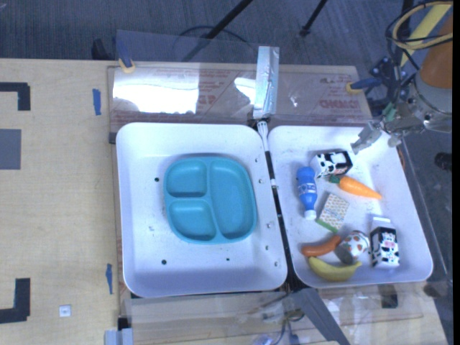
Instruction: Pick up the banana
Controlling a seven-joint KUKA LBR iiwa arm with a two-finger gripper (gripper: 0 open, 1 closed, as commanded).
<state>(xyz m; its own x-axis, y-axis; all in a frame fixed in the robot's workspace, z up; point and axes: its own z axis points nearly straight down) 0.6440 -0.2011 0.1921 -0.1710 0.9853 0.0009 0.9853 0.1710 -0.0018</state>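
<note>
The grey, rounded KUKA arm (436, 99) is showing at the right of the camera view, its smooth casing catching pale light; an orange band (440, 67) is wrapping the body above the wrist; looping yellow and black cables (420, 27) are arching over it, and smaller blue and green fittings are clustering where the wiring meets the wrist. The slim, silvery-grey metal two-finger gripper (361, 141) is tapering to a narrow tip; its surface is looking plain and pale; any screws or markings are appearing too small and blurred to make out.
</note>
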